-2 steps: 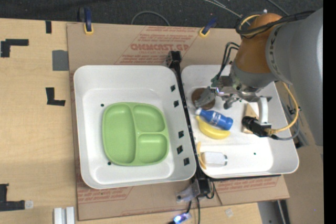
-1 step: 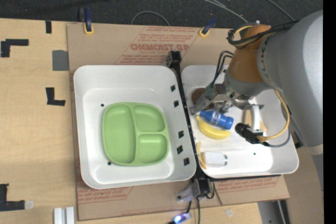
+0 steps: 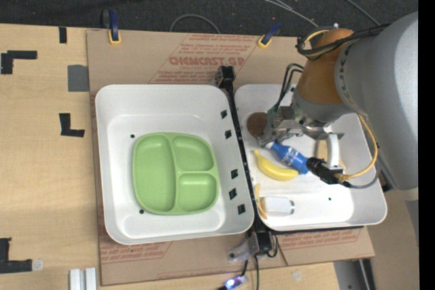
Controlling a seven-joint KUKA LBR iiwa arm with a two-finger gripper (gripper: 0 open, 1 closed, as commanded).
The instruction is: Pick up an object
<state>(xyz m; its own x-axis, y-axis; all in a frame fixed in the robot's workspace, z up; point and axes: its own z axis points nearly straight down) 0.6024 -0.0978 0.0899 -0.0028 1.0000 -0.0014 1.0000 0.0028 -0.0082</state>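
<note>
Gripper point(image 3: 277, 127) low in the right bin point(image 3: 363, 214), near its left wall; finger state cannot be told. Yellow curved banana point(image 3: 274, 169) lies just below the gripper, beside a blue bottle point(image 3: 291, 157). Brown disc point(image 3: 257, 124) at gripper's left.

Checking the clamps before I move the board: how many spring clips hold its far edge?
2. A blue and yellow clip sits near the cardboard's far left corner, and another clip sits further right, above the right bin. The arm may hide more.
</note>
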